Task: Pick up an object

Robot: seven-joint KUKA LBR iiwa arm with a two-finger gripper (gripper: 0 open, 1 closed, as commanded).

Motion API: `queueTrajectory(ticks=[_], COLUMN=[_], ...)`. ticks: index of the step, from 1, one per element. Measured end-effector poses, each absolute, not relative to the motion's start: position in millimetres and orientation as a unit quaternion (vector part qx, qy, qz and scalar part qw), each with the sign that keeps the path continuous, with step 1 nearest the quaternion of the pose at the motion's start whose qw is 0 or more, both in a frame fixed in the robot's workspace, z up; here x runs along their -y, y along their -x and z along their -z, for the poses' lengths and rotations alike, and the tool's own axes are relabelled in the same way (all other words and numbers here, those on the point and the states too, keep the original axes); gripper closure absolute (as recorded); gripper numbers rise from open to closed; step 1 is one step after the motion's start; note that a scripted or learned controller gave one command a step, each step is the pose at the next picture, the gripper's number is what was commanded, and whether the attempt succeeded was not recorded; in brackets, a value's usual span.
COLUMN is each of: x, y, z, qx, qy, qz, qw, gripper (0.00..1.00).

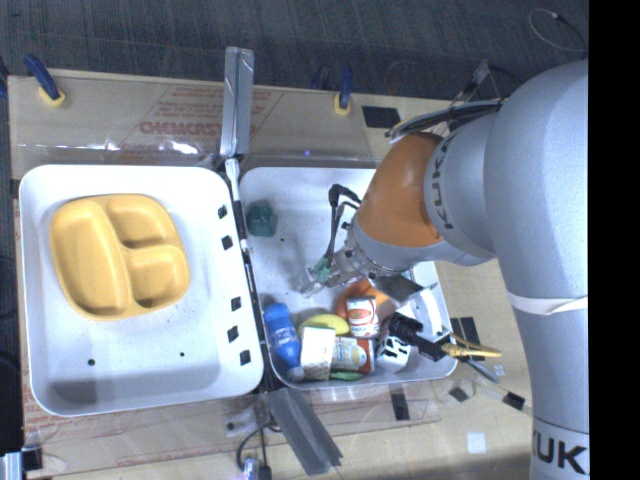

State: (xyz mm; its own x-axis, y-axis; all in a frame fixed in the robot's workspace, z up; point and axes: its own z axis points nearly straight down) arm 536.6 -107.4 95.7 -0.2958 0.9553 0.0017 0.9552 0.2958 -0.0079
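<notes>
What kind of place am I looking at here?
Probably a robotics lab's test bench: a grey robot arm reaches over two white bins, one with a yellow tray, the other with jumbled small items.

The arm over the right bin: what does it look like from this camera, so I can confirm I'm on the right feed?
A thick, rounded arm in smooth silver-grey, with a glossy orange band above the wrist. Black lettering "KU" reads near the lower link. Thin black cables loop off the wrist area, and a dark pincer assembly sits below the band.
</notes>
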Motion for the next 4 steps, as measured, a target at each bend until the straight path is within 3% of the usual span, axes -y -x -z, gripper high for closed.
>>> queueTrajectory(ticks=[1,2,3,4], x=[107.5,108.1,179.9,179.7], y=[-536.7,-537.0,-595.1,-595.2], z=[-95.8,-102.3,-88.3,-88.4], qx=[0.805,0.806,0.776,0.776], qy=[0.593,0.592,0.63,0.63], qz=[-0.0028,-0.0041,-0.0012,-0.0012], qw=[0.003,0.003,0.001,0.001], gripper=[0.0,1.0,1.0,0.0])
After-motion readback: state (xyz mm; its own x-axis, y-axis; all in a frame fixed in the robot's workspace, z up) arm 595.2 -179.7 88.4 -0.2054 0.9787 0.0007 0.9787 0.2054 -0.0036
